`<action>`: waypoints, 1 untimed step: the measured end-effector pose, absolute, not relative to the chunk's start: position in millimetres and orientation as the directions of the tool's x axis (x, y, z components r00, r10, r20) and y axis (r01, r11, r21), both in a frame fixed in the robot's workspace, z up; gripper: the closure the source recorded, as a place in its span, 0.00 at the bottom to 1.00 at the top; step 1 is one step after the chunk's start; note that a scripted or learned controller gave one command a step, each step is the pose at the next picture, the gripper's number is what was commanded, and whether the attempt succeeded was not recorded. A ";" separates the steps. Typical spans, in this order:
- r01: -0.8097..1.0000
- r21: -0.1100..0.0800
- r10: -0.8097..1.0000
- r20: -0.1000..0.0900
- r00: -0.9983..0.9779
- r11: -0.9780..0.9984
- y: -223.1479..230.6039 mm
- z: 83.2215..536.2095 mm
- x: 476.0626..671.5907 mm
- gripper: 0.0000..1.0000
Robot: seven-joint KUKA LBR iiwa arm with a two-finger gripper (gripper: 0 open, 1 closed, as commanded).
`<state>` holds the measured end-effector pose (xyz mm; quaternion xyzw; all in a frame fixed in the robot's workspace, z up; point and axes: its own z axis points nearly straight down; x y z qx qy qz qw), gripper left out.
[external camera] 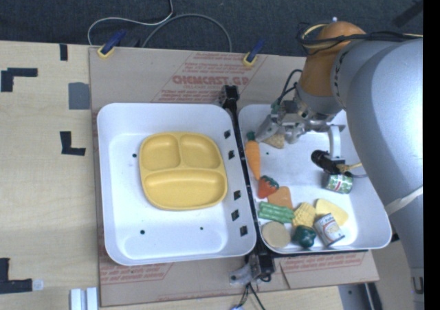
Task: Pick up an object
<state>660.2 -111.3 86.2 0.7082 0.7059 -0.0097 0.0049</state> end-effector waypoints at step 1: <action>1.000 -0.015 1.000 -0.022 0.005 -0.005 -108.7 85.8 664.1 0.00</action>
